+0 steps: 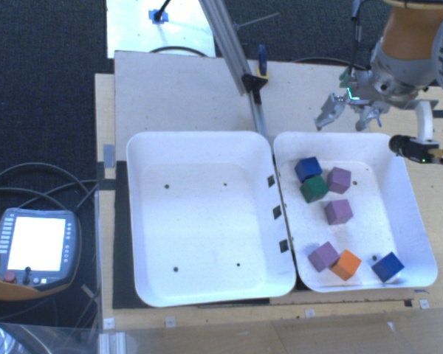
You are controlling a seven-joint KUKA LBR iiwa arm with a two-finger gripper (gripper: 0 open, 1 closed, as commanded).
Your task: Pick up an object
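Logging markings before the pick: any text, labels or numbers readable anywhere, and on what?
None readable.
Pendant: screen glows blank white, its buttons too small to read.
Cubes, such as the orange one: plain faces.
Right bin: no label.

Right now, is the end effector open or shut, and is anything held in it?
Open: the end effector hangs above the right bin's far rim with its fingers spread apart and nothing between them.

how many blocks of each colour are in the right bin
purple blocks: 3
blue blocks: 2
green block: 1
orange block: 1
total: 7, all in the right bin
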